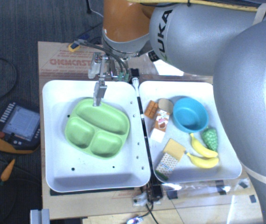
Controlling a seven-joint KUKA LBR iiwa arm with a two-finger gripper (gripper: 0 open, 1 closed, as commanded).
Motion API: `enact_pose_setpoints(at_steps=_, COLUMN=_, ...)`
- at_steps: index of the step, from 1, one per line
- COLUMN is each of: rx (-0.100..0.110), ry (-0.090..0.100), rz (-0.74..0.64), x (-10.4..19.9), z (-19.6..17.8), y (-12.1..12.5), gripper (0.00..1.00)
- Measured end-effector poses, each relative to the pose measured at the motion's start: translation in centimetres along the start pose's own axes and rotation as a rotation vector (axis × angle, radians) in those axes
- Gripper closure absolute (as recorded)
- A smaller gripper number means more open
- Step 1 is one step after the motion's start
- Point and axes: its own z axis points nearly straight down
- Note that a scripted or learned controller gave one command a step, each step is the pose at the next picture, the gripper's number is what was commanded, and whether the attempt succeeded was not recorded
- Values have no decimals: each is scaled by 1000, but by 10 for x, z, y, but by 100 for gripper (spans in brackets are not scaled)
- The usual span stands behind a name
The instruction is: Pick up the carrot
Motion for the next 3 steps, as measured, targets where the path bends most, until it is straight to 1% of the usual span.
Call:
enact_pose_setpoints(at_steps=1, rx=0, ry=-10, rz=0, x=-2, z=-13, y=0, gripper=100)
enact_pose_setpoints(at_steps=2, rx=1, ry=-9, rz=0, x=-2, z=-12, y=0, gripper=0)
enact_pose_setpoints(at_steps=3, rx=2, ry=-15, rz=0, x=-3, z=-23, y=0, gripper=100)
